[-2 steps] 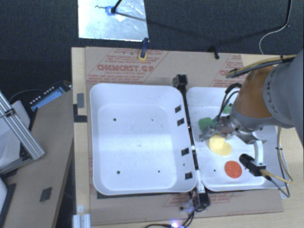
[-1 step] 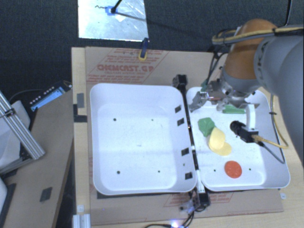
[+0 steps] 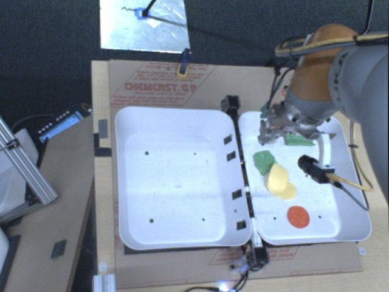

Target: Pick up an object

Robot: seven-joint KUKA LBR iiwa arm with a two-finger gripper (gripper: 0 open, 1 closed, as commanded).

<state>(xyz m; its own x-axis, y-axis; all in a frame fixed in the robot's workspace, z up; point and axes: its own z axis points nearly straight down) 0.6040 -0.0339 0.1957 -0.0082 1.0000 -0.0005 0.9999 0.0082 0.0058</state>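
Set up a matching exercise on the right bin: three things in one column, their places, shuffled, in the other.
Things:
1. red disc
2. yellow piece
3. green lump

Places:
A. between the other two
B. nearest the front rim of the right bin
C. farthest back of the three

Pairs: 1-B, 2-A, 3-C.

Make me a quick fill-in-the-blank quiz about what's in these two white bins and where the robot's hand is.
The hand hangs above the view's ___ bin. There, a yellow piece touches a ___ piece. The disc nearest the camera is ___.
Missing words: right; green; red.
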